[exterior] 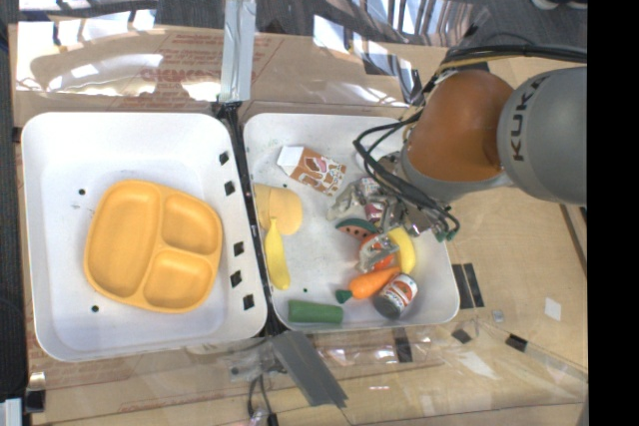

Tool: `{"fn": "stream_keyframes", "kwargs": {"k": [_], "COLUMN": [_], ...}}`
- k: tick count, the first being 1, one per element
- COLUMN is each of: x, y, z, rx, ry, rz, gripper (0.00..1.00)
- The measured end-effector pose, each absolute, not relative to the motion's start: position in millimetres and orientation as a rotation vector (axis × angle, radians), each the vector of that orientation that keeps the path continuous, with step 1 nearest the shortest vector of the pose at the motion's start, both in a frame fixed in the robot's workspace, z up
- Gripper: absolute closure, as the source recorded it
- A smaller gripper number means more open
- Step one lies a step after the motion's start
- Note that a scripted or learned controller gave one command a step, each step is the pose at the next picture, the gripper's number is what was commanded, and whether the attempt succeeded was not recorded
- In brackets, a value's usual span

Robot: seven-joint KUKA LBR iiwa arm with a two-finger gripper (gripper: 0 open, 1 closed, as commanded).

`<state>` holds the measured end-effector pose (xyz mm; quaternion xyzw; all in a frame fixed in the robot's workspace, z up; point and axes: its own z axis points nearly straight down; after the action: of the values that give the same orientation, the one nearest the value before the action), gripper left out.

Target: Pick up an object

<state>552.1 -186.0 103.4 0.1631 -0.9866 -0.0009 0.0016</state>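
The right bin (300,130) holds a heap of small objects. My gripper (377,214) reaches down into its right half, below the orange wrist band, right over a cluster with a watermelon slice (354,227), a banana (404,251), a carrot (367,283) and a small can (397,295). A brown and white carton (315,169) lies toward the back of the bin. A yellow slice and a yellow peel piece (277,234) lie along the left wall, and a green cucumber (316,312) near the front edge. Cables and the wrist hide the gripper's tips.
The left bin (60,145) bears a yellow divided plate (152,242). A black divider with clips (240,214) separates the bins. The arm's grey body (544,130) covers the right bin's back right corner. Cardboard lies behind the bins.
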Motion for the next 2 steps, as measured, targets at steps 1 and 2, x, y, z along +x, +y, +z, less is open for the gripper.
{"fn": "stream_keyframes", "kwargs": {"k": [1,2], "x": [555.1,611.0], "y": [-184.4,-200.4], "z": [115.9,170.3], "rx": [0.521,0.458], "ry": [-3.101,-3.114], "rz": [0.000,0.006], "gripper": [1.00,1.00]}}
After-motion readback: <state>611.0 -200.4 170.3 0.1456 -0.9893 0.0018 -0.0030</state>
